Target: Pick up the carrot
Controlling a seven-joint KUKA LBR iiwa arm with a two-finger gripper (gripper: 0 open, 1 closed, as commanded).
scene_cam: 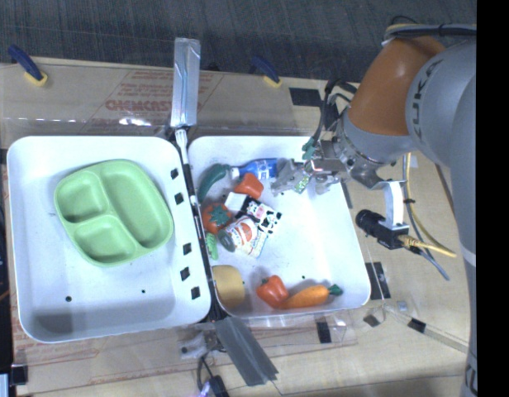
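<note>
While the arm (420,81) is reaching in from three o'clock and running off the frame's edge, the gripper (308,174) is hovering over the right bin (337,238) near its one o'clock corner, blurred against the white, and I cannot tell how it is set. Down at the bin's six o'clock wall the carrot (308,295) is lying flat, long axis running roughly nine to three, green top pointing toward three o'clock, its other end touching a small red pepper (272,290). At the bin's ten o'clock, a jumble of toy packages (242,213) is overlapping, hard to separate. A green divided plate (114,213) is sitting in the left bin (40,304).
</note>
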